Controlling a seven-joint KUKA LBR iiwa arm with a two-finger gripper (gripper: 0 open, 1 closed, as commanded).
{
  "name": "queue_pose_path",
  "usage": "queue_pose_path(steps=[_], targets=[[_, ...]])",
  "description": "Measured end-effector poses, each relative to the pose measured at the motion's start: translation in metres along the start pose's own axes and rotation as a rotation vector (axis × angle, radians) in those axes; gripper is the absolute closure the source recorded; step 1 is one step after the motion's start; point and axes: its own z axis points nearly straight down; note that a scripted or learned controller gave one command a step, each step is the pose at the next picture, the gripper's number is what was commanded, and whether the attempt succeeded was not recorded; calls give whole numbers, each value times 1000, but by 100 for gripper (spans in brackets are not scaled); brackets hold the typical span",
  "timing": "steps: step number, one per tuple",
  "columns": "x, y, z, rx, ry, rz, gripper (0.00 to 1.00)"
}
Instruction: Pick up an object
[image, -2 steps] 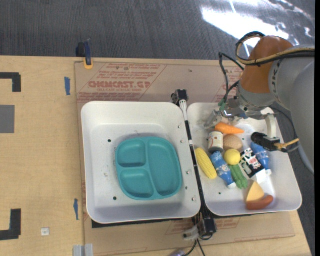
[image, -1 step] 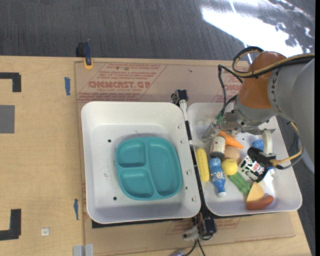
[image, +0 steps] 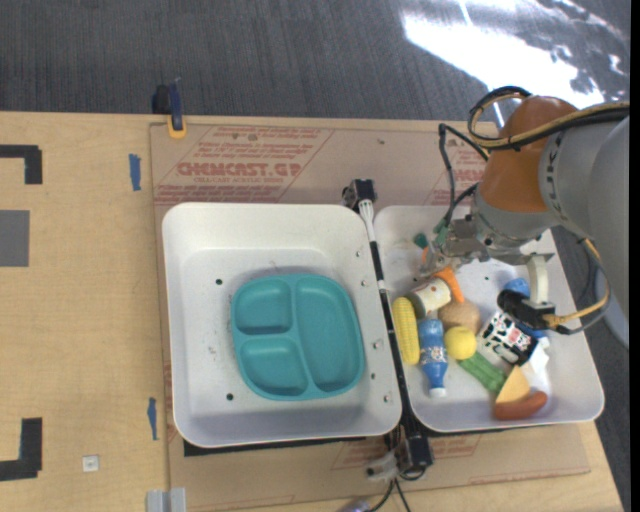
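Hovering at the right bin's (image: 590, 400) twelve o'clock edge, the jaws (image: 447, 247) hang above the toys; whether apart or together, I cannot tell; teal tray (image: 296, 337) fills the left bin (image: 190, 300).

A grey robot arm (image: 585, 150) with an orange band reaches in from the right and bends downward, its gripper (image: 447, 250) lowered at the upper left of the right-hand bin (image: 575, 405).

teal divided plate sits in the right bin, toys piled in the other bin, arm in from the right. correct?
Wrong bin. The camera view shows the teal divided plate in the left bin; the toys, such as the corn cob, are piled in the right bin. The arm does come in from the right.
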Motion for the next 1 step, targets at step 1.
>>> queue_pose_path(steps=[1], targets=[[48, -50, -89, 4, 0, 117, 100]])
